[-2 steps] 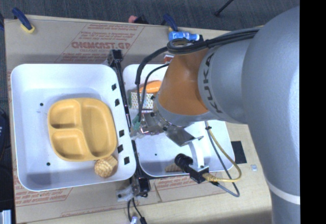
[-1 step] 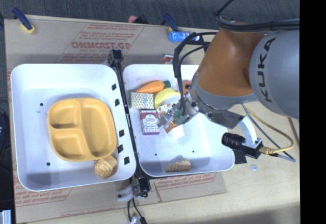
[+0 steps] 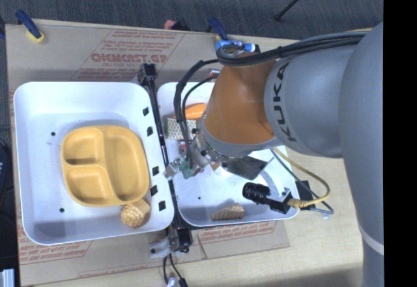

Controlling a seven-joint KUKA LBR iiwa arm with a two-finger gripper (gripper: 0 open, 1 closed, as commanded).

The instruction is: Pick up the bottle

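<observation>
Bottle (image 3: 194,111): orange item, mostly hidden under the arm at the far side of the right bin (image 3: 190,219); long axis indeterminable. End effector (image 3: 187,166) hangs beside that bin's left wall, opening indeterminable.

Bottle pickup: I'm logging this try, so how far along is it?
Done: the arm has reached over the right bin. In hand: the hand sits low near that bin's left wall, with no bottle seen between its fingers. Left: grasping and lifting. The arm hides much of the bin.
</observation>
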